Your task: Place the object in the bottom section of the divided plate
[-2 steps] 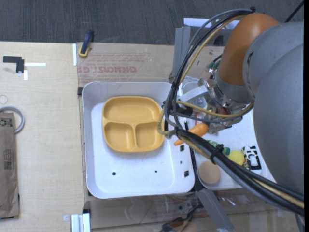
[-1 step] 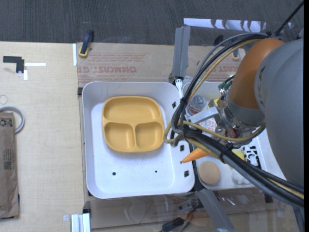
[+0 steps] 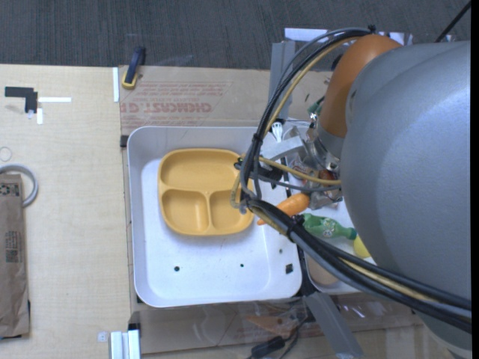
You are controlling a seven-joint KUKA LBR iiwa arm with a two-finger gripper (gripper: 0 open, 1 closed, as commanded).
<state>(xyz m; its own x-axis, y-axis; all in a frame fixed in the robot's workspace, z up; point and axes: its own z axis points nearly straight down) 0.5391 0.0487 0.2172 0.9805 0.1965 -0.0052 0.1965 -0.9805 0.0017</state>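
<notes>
— What sits in the left bin (image 3: 217, 286)?
— A yellow divided plate (image 3: 206, 191), lying flat toward the far side of the bin. It has one long section on its far side and two smaller ones on its near side.
— And the arm (image 3: 408, 170)?
— It fills the right of the view, grey with an orange band (image 3: 352, 81), and dark cables (image 3: 299, 230) loop from it across the plate's right edge.
— Anything near the cables?
— An orange carrot-like piece (image 3: 288, 203) lies just right of the plate, and a green object (image 3: 328, 227) is just beside it, farther right.
— Beyond the bins?
— A cardboard sheet (image 3: 191, 99) on the far side, and a brown paper bag (image 3: 13, 253) at the far left.
</notes>
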